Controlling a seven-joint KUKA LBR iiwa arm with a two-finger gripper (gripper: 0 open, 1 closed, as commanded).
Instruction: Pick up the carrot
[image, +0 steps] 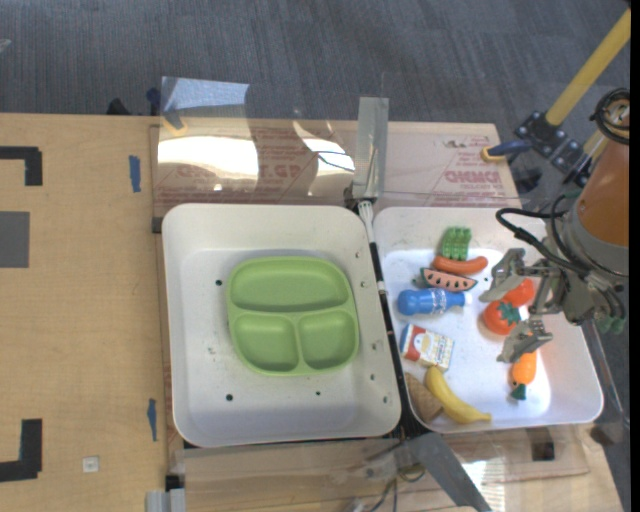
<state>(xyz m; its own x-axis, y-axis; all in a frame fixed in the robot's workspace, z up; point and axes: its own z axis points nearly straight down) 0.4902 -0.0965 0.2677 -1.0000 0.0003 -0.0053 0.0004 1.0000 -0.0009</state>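
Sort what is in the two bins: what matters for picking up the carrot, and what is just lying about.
For the job:
carrot, near the right bin's front right corner
gripper, just above the carrot

Lying about:
tomato
banana
blue bottle
small carton
watermelon slice
hot dog
green block
green divided plate, left bin

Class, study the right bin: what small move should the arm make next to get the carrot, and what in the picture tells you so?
Probably a short shift toward the bin's near edge, then down. The gripper hangs over the tomato, while the carrot lies just beyond it, nearer the front rim of the right bin, untouched.
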